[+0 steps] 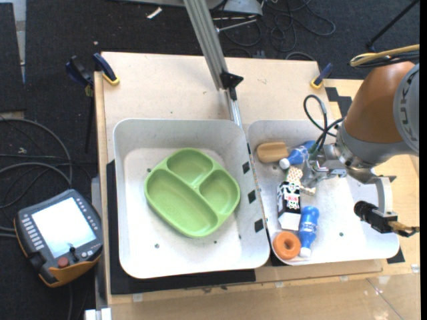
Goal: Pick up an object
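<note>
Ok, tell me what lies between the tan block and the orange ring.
In the camera view, between tan block and orange ring: a cow-patterned carton, with a blue bottle beside it.

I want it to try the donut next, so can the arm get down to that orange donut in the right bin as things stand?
Probably yes. The orange donut lies uncovered at the right bin's near-left corner. The blue bottle beside it and the bin wall crowd two sides, so a straight-down approach looks best.

Orange ring (287, 244), blue bottle (308, 227), cow-print carton (289, 197) clustered in right bin (353, 242).
</note>
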You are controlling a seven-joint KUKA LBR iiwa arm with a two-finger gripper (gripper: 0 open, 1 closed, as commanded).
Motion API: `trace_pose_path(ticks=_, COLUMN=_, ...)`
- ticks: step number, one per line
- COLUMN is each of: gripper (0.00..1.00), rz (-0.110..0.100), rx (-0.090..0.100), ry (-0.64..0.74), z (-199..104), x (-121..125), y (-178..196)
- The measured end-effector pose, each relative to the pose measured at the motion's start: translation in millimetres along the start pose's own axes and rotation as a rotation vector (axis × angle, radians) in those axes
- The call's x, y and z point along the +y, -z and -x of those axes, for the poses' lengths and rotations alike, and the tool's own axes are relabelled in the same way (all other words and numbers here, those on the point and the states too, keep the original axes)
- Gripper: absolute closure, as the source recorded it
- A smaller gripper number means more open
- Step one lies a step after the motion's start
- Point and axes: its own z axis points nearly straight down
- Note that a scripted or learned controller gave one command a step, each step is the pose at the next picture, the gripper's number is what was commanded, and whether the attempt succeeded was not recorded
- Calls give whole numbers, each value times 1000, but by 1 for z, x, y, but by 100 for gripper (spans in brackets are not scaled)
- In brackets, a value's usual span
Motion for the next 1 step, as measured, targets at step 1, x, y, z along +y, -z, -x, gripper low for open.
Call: trace_pose_path(ticks=1, gripper=100, rz=2, rx=-1, ry=0, z=7, x=7, y=60)
